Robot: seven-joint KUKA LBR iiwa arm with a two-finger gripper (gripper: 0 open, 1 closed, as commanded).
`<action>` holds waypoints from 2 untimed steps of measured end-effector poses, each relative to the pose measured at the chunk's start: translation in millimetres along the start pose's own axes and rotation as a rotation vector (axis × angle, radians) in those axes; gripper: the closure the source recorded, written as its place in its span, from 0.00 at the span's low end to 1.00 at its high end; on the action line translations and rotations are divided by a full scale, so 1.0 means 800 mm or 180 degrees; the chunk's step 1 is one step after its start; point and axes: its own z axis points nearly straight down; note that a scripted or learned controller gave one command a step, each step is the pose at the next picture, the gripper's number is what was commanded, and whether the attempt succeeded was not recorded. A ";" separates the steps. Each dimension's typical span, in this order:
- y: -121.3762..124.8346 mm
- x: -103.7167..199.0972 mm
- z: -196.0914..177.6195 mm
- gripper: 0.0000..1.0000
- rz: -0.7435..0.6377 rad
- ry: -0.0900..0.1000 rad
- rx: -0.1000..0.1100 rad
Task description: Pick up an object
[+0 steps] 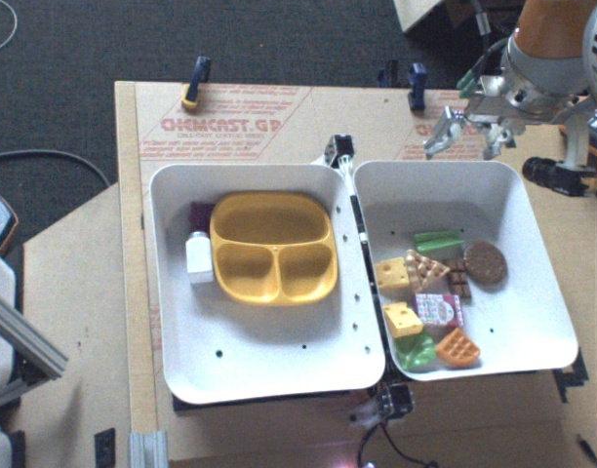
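Your gripper (471,136) hung with fingers spread and nothing between them, above the right bin's (533,339) rim at twelve o'clock. The toy food pile (437,300) lay toward that bin's six o'clock.

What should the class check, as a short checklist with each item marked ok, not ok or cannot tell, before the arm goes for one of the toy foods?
1. Gripper carries nothing: ok, fingers spread with only bench between them.
2. Gripper over the right bin: not ok, it sits above the far rim.
3. Brown round patty free to grasp: ok, it lies at the pile's edge.
4. Waffle clear of the wall: not ok, near the front corner.
5. Yellow divided tray out of the way: ok, in the left bin.
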 end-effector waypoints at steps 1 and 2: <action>0.002 0.000 -0.010 0.00 -0.0006 -0.0005 -0.0042; 0.009 0.003 0.068 0.00 -0.0009 -0.0002 -0.0020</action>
